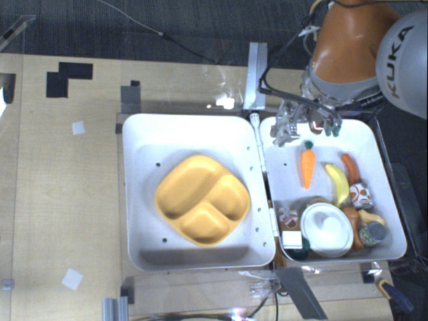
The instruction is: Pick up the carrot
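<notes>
In right bin [384, 154]: carrot [307, 168] upright, green top toward far wall, apart from banana [338, 182] at its right. Beyond carrot top: gripper [304, 122], hung over far rim, nothing pinched; jaw spacing unclear. In left bin [140, 146]: yellow divided plate [202, 198].

Orange carrot [307, 168] with green top — yellow banana [337, 182], mustard-yellow divided plate [202, 198], white bins [140, 179].
</notes>
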